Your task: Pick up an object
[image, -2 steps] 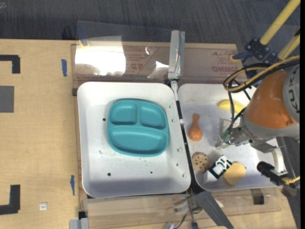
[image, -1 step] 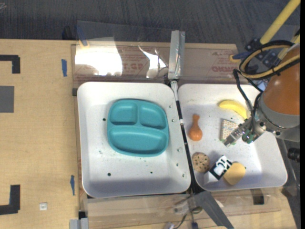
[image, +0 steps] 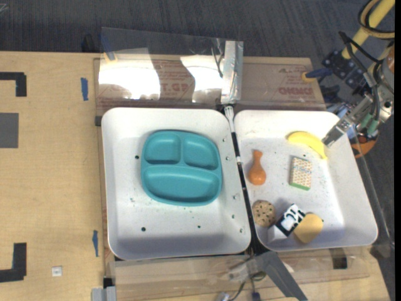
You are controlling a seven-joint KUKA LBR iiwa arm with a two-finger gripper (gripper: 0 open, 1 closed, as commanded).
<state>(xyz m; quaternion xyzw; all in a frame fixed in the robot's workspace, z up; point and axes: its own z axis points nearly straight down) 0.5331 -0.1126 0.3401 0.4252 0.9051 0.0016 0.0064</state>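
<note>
We can see the end effector (image: 333, 134) at the right bin's far right rim, but much of the arm is cut off at the right edge, and tangled cables there make it hard to read; we cannot tell whether it is released or clenched. Its tip sits just beside the yellow banana (image: 306, 143), and whether the two touch we cannot say.

The right bin (image: 360, 190) holds the objects to pick. The banana lies toward its far side. Nearer, an orange gourd-shaped toy (image: 257, 168) lies close to the left wall, with a small patterned box (image: 301, 172) to its right. Along the near side sit a speckled cookie (image: 262, 212), a black-and-white item (image: 289, 221) we cannot identify, and a tan rounded object (image: 309, 227) touching it.

The left bin (image: 119, 174) holds a teal divided plate (image: 182, 167) with three compartments.

Both bins rest on a wooden tabletop (image: 47, 168) marked with black and blue tape. Glare on clear sheeting (image: 169, 74) washes out the cardboard beyond the bins. Dark carpet (image: 188, 5) lies farther back.
</note>
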